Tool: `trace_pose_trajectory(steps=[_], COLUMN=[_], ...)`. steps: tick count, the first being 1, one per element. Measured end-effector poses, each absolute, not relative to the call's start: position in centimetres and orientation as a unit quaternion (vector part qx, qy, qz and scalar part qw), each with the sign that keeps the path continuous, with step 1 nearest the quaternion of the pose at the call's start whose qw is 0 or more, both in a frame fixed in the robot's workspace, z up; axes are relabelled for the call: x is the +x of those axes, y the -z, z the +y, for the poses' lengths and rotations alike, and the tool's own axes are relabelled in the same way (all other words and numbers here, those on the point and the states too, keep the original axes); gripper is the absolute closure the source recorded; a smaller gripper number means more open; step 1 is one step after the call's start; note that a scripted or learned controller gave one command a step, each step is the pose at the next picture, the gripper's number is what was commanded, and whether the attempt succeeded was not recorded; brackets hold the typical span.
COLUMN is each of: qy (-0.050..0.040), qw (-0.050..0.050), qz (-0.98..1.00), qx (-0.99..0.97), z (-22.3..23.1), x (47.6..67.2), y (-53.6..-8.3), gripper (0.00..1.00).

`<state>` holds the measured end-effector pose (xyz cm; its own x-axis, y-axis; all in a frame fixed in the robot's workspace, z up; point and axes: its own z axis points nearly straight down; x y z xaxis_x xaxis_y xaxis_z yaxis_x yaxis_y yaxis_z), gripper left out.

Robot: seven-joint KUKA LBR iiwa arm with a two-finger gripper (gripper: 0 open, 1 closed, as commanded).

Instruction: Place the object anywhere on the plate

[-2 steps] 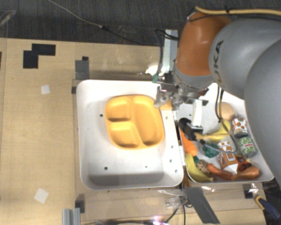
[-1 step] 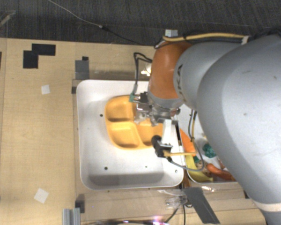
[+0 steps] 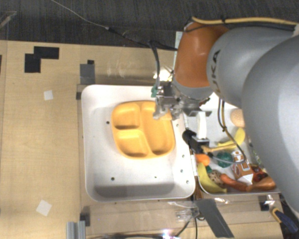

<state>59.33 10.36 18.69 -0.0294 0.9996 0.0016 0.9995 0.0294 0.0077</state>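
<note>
Hanging over the far right corner of the one yellow plate (image 3: 139, 129), the gripper (image 3: 164, 105) sits near the inner wall of the left bin (image 3: 97, 148); whether it holds or grips anything cannot be told. Left and toward the near side of it, the plate's three compartments lie bare, with open white floor around them. Right of the gripper, past the shared wall, the second bin (image 3: 202, 183) holds a crowded pile of toy food (image 3: 229, 163), too jumbled to count or to single out the task's object
</note>
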Motion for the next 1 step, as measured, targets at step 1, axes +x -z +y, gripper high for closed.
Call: trace_pose_trajectory(steps=[1], qy=[-0.0026], qw=[0.001], qz=[0.717], qx=[0.697], z=[10.37], x=[59.28], y=[-18.57], gripper=[0.0])
